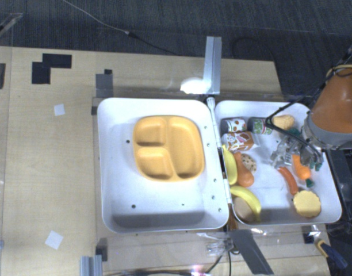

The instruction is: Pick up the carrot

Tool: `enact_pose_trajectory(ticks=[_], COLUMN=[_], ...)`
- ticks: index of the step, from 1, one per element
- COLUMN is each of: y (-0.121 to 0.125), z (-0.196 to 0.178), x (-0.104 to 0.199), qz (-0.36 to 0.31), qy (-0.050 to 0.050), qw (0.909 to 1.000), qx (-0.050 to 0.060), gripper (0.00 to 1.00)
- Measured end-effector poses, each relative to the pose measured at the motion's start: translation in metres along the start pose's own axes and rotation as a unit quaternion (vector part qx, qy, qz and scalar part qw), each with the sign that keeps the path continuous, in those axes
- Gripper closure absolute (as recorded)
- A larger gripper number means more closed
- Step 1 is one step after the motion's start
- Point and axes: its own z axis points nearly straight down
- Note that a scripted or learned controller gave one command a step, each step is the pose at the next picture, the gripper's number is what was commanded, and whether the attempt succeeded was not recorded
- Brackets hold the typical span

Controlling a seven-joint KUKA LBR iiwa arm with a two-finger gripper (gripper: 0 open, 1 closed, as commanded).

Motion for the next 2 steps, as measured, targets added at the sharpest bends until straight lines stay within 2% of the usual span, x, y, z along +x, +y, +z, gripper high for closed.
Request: enact_pose_trajectory(ticks=[1,2], y=[0.002,-0.047], z=[-0.013,0.011], x=[-0.003,0.063], qz=[-0.004,-0.182], qy=[-0.005,0.002], qw=[1.0,0.9832], qx=[0.0,0.001], gripper=[1.0,1.0])
